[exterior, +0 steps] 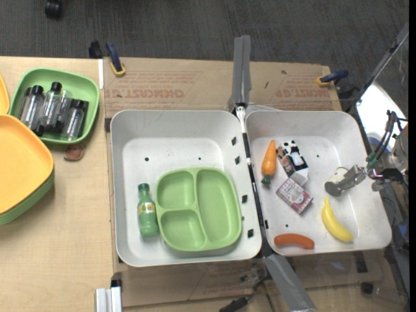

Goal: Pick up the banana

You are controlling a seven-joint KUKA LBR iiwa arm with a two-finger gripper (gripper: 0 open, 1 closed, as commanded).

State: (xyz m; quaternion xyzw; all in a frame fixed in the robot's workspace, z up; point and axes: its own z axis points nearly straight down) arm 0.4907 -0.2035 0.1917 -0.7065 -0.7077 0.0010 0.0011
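Yellow banana (337,223) — orange carrot (269,159) — green tray (197,208)

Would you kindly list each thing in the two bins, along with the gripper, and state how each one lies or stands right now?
banana: lying flat in the right bin, not gripped.
gripper: above the banana, nothing visibly held.
carrot: lying in the right bin.
sausage: lying by the near wall.
pink packet: lying flat.
green bottle: lying in the left bin.
green divided plate: right way up, beside the bottle.
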